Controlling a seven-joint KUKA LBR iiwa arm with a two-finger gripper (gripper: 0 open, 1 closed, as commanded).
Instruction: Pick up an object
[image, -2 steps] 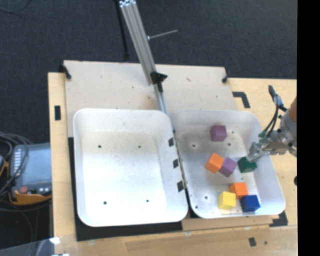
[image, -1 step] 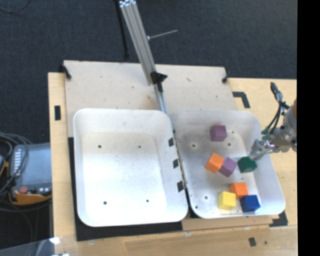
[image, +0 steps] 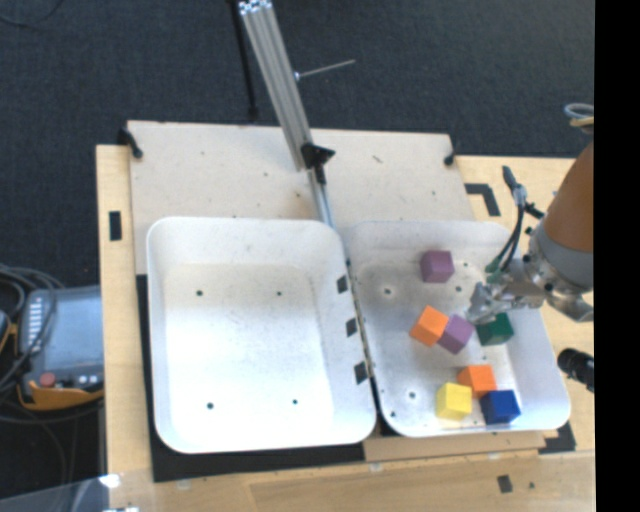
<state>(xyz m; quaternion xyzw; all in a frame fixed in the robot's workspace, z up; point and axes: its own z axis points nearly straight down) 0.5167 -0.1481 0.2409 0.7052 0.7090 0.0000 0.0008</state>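
Observation:
The right bin (image: 400, 400) holds several small blocks. A purple block (image: 436, 265) lies near its back. An orange block (image: 430, 326) touches another purple block (image: 456, 333) at the middle. A green block (image: 494, 329) sits just right of them, directly under my gripper (image: 484, 305), which hangs low over it from the right. At the bin's front are a yellow block (image: 453, 400), a small orange block (image: 480, 377) and a blue block (image: 500, 406). The arm's wrist partly hides the green block.
The left bin (image: 250, 330) stands beside the right one, sharing a middle wall. A slanted metal pole (image: 285, 85) rises from the bench behind the bins. A control pendant (image: 60, 340) lies off the bench at the left.

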